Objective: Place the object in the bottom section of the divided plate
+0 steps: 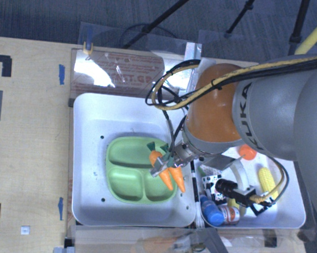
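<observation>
Over the green divided plate (127, 172), your tool (163, 164) sits clamped on a toy carrot bunch (168, 173) at the plate's right edge.

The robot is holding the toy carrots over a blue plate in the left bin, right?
Not quite: the plate is green, not blue, as the camera view shows. The rest is right: it sits in the left bin, and the gripper has the toy carrots over the plate's right side.

Carrots (168, 172) over plate's (123, 172) right sections
</observation>
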Robot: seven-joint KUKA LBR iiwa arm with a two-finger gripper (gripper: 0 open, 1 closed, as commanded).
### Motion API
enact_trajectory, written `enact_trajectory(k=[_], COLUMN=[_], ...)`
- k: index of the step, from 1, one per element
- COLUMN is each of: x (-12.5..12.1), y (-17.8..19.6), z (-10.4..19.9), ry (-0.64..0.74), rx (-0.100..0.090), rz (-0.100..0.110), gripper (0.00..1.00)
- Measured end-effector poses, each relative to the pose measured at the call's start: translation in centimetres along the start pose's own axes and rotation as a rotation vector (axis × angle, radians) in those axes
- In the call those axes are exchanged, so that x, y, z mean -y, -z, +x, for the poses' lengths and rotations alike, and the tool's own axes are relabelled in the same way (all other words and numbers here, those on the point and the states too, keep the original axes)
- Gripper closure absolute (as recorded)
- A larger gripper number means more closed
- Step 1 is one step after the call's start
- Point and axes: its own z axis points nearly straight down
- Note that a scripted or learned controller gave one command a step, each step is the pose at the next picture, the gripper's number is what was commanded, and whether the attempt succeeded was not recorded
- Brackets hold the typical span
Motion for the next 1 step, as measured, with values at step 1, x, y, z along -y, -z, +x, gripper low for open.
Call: enact_trajectory(k=[1], x=[0.0], y=[0.02], z=[-0.02], ry=[0.0], rx=[0.0], rz=[0.0], gripper=[0.0])
